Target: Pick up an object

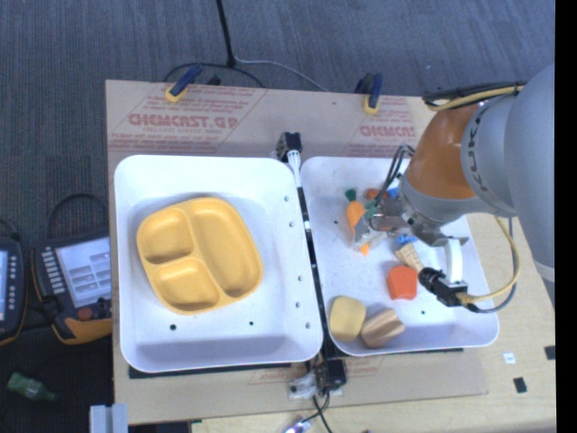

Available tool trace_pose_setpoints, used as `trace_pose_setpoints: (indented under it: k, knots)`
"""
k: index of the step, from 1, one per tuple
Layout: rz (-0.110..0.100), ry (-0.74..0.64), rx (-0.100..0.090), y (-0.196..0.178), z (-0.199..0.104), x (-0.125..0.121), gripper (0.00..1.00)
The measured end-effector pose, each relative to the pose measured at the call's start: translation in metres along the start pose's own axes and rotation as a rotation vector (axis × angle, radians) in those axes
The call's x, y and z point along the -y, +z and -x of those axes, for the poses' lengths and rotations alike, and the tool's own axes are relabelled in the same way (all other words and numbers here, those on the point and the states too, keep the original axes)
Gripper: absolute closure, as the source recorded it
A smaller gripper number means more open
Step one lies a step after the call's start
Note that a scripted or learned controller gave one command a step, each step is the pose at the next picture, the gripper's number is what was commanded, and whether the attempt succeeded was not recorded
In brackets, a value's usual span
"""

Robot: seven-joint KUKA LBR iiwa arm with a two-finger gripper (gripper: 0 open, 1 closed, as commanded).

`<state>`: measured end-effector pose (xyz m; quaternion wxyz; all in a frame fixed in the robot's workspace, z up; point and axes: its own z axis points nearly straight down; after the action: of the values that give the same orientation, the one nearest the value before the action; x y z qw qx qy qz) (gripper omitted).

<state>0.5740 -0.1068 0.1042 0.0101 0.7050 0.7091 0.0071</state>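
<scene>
Over the right bin (482, 327), end effector (371, 226) sits low among small items near its far side; grip state can't be told. Carrot (355, 213) just beside it. Orange block (403, 283), two buns (364, 321) lie nearer. Nothing visibly lifted; pick undone, by my reading.

A yellow divided plate (198, 253) sits in the left bin (135, 332).

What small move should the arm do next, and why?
Probably lower the end effector a little onto the orange piece in the right bin. It hovers just beside that piece, and nothing shows between its fingers, so no object looks picked yet.
</scene>
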Motion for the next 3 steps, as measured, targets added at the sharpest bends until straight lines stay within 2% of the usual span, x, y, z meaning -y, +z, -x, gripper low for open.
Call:
trace_pose_setpoints:
  k: [1,2,3]
  knots:
    - [-0.001,0.000,0.000,0.000,0.000,0.000,0.00]
    - [-0.014,-0.136,0.002,0.011,-0.008,-0.021,0.00]
    - [-0.006,-0.137,0.000,0.000,-0.010,-0.024,1.00]
